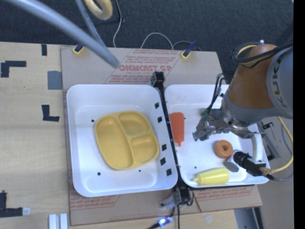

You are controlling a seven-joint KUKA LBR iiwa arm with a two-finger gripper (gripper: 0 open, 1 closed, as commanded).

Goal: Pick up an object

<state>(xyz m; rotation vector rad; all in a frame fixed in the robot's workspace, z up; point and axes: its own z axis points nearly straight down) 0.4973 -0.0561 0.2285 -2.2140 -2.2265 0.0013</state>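
Glossy orange ring (223,149) beside gripper (204,129).

Here's the pale wood-grain worktop (28,142), dotted with dark angular marks along its left side. Flat on it lies a brown cardboard sheet (143,66) with red printing, pinned at its far edge by a yellow clamp (77,49) and a blue-and-yellow clamp (188,50). On that sheet, two shallow white bins sit touching: left bin (78,142), right bin (190,92), black clips along their shared wall.

Overhead, apparently slanted over bins (76,128)
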